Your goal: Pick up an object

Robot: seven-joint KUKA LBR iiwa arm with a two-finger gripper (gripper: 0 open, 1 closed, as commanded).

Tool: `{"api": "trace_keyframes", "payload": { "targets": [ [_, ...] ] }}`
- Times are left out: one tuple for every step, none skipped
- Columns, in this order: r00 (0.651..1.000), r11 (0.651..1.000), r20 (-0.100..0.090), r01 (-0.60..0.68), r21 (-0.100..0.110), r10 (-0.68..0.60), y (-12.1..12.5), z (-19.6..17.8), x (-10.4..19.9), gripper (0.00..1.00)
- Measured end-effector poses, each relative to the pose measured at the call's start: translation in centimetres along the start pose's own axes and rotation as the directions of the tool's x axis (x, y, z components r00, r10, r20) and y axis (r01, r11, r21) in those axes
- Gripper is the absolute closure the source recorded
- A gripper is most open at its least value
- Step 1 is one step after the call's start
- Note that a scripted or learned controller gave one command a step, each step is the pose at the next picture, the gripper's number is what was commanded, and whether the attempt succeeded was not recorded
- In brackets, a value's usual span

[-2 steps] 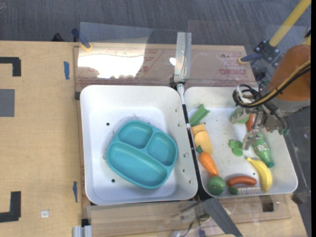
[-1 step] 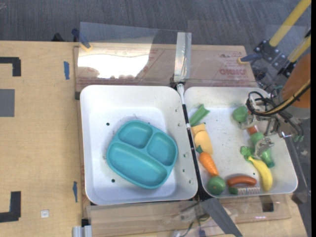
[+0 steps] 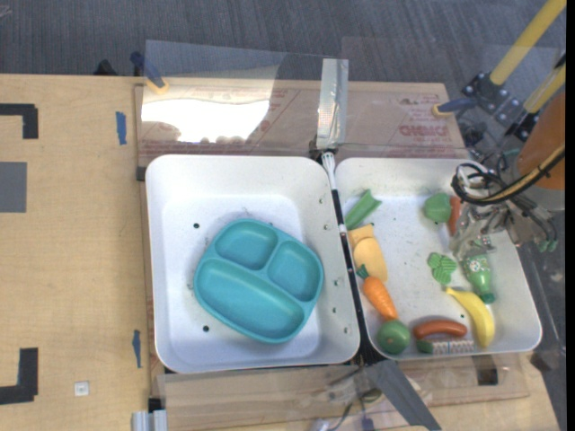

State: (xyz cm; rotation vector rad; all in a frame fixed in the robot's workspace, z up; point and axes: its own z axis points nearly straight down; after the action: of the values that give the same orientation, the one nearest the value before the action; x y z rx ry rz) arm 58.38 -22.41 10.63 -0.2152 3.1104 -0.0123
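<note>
Wooden bench (image 3: 63, 241) was observed bearing two shallow white bins: left bin (image 3: 171, 268) and right bin (image 3: 521, 317), touching side by side.

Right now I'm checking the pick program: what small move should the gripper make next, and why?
Probably a short straight descent. The gripper hangs in the right bin, just above a small green toy beside the banana, with nothing seen between its fingers.

Grey carpet (image 3: 269, 12) fills the space beyond the tabletop (image 3: 72, 241) — a tan board with black tape marks (image 3: 22, 119) on its left part and blue tape bits (image 3: 120, 126). A clear glossy sheet (image 3: 225, 106) at the tabletop's far edge catches glare.
</note>
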Motion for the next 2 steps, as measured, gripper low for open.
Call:
{"api": "trace_keyframes", "payload": {
  "targets": [
    [0.989, 0.989, 0.004, -0.146, 0.002, 0.146, 5.4, 0.7, 5.5, 1.00],
    [0.988, 0.988, 0.001, -0.152, 0.001, 0.152, 4.4, 0.9, 2.3, 1.00]
  ]
}}
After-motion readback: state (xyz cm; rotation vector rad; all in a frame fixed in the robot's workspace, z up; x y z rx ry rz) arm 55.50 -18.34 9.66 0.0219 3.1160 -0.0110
